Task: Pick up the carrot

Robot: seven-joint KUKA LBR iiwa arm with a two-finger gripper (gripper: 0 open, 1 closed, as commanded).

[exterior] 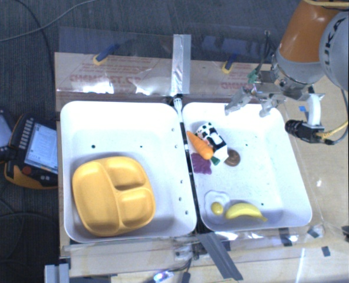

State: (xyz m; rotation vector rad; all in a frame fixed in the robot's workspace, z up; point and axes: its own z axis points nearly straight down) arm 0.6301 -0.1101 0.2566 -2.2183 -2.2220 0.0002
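The orange carrot lies in the right bin near its left wall, slanting from upper left to lower right. It touches a black-and-white cow toy on its right. My gripper hangs above the bin's far rim, up and to the right of the carrot and well apart from it. Its two fingers are spread open with nothing between them.
A purple grape bunch lies just below the carrot, a brown round piece to the right. A banana and a fried egg sit at the bin's front. The left bin holds a yellow divided plate.
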